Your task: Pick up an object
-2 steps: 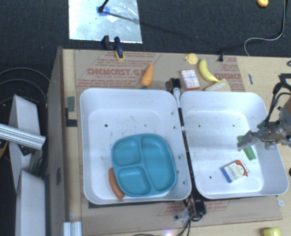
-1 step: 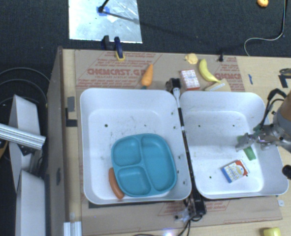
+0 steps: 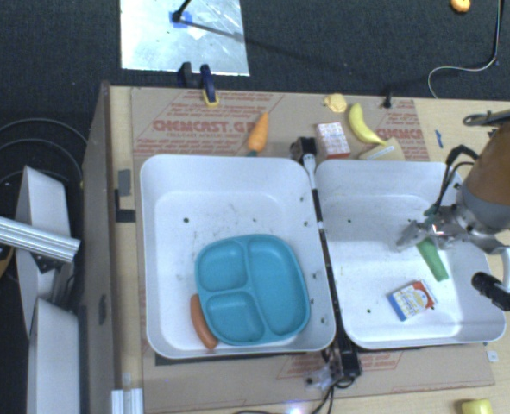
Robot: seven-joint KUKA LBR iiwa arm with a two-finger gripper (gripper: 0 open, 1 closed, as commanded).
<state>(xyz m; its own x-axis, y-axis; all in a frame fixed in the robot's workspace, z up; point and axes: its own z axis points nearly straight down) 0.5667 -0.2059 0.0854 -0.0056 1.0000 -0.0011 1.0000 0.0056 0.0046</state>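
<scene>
Camera view: pincer [image 3: 429, 228] low in right bin [image 3: 358, 188], fingers' spacing impossible to tell, tip beside green stick [image 3: 432, 260]; likely light, stiff, smooth, best pinched across its narrow middle; small snack packet [image 3: 411, 299] nearby, flat, harder.

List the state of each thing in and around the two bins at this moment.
Blue divided plate: flat in the left bin, compartments bare.
Hot dog: lying against the plate's left edge.
Green object: lying in the right bin, at the hand.
Small carton: lying flat in the right bin.
Banana: on the cardboard behind the bins.
Carrot: on the cardboard.
</scene>
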